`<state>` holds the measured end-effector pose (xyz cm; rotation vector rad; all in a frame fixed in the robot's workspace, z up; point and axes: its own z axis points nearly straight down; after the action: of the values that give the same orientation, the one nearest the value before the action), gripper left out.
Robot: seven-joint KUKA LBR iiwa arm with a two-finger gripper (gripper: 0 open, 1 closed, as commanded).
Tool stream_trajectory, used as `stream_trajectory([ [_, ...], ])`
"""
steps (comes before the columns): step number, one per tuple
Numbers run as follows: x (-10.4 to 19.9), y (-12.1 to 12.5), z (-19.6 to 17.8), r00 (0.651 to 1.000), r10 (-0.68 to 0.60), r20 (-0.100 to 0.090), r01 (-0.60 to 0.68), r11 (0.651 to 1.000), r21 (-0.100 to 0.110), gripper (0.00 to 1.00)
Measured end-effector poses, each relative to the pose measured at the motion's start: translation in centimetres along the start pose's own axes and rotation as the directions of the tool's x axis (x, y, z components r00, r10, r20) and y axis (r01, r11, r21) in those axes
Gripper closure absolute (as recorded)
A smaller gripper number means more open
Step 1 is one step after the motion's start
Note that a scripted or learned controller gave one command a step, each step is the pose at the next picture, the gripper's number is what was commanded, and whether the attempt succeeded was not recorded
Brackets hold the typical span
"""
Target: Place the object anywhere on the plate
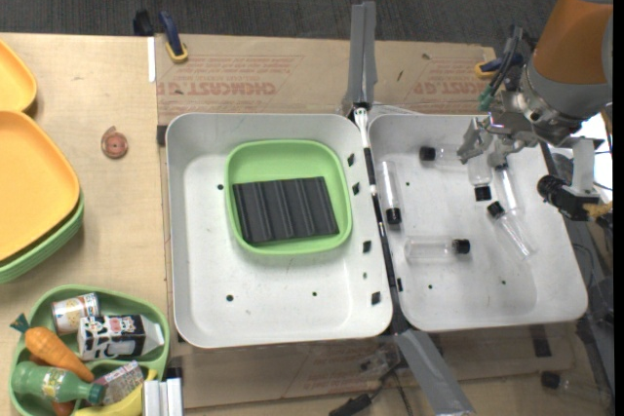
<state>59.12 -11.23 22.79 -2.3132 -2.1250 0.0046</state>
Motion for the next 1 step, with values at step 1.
stream_trajectory([
  [1,0.0,-3.17,5.24,0.966,-0.258,-0.001,0.258,0.966,0.0,1.0],
])
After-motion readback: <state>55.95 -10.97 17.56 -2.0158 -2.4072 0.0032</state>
